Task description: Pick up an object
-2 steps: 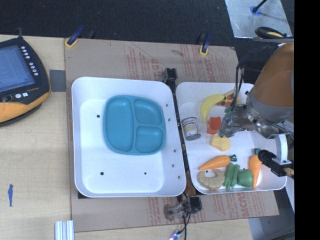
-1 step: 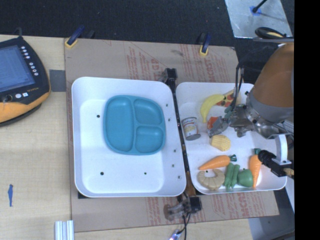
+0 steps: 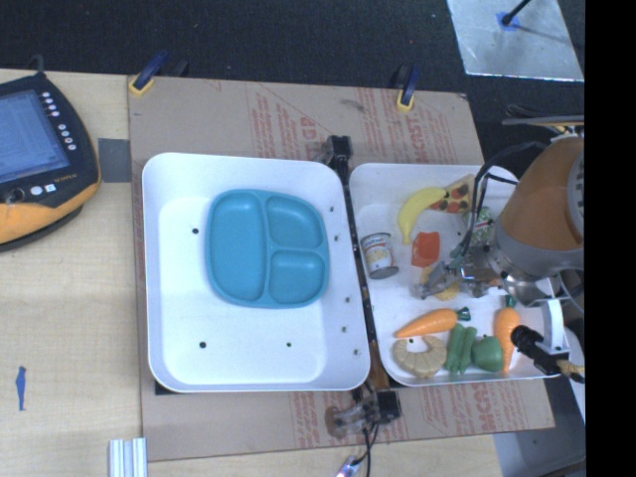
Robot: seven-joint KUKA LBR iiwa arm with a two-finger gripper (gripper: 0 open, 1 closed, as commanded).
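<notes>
Over the right bin [image 3: 393, 182], the gripper [image 3: 452, 278] hangs low by the toys.
Nothing looks picked up yet; I cannot tell how wide it is.

The arm [image 3: 542, 212] covers the right bin's [image 3: 383, 182] right-hand wall at mid right of the frame. The handheld screen [image 3: 35, 162] is cut by the left edge. The item beside the banana [image 3: 419, 207] is too small to identify.

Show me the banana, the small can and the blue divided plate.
banana [image 3: 421, 207]: camera view, middle of its curved body.
small can [image 3: 378, 255]: camera view, its side label.
blue divided plate [image 3: 237, 246]: camera view, its large left compartment.
</notes>
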